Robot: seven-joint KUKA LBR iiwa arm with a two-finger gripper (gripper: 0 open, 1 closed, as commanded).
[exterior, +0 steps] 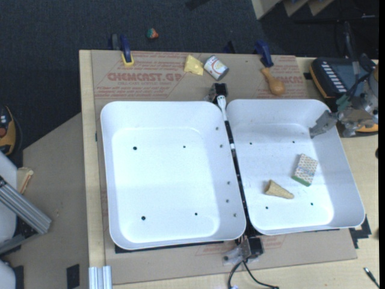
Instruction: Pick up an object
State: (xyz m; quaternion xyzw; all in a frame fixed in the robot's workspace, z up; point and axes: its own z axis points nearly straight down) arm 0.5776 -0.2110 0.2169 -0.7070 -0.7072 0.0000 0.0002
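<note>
Camera view, fixed above the bench: two shallow white bins sit side by side on a brown board. The left bin (120, 161) holds nothing to pick. The right bin (337, 212) holds two candidates: a small speckled block with a green edge (305, 169), lying right of centre, and a tan wedge (278, 189), just below and left of it, apart from it and clear of the walls. The gripper (322, 125) is at the right bin's upper right rim, above the floor and well apart from both items; nothing is seen in it, and whether the claw is open or closed I cannot tell at this angle. Judgement: the approach has yet to begin. The block is the nearer target and offers flatter sides; the claw should be centred over it, aligned across its narrow width, and lowered straight down so the wedge is not disturbed. The wedge's tapering form would likely slip from a two-finger hold. Off the bins, on the board's far edge, lie a yellow piece (194, 65), a small white and grey box (216, 67) and an orange wooden item (274, 83). Legible printing on the board (96, 89) reads "CHEMCAST G P" in red; a repeat at right is partly covered. The box's markings are too small to read.
</note>
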